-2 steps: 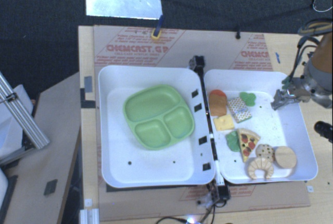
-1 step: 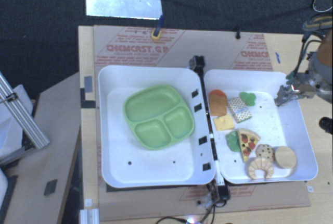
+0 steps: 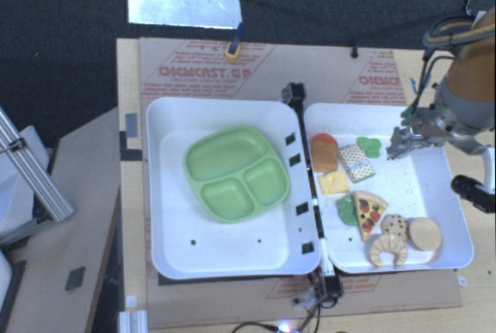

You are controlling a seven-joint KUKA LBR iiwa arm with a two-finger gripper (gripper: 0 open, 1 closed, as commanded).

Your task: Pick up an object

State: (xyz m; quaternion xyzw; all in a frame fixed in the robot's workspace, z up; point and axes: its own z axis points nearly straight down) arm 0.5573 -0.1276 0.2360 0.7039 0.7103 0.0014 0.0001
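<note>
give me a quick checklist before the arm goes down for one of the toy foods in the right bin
1. Gripper above the right bin: ok, over its upper right part.
2. Nothing between the fingers: cannot tell, too small and blurred.
3. Target directly below: not ok, bare bin floor there; the nearest piece, the green leaf, lies to the left in the picture.
4. Pieces free to grasp: not ok, pizza slice, cookie and croissant crowd together.
5. Green tray out of the way: ok, in the left bin.
</note>
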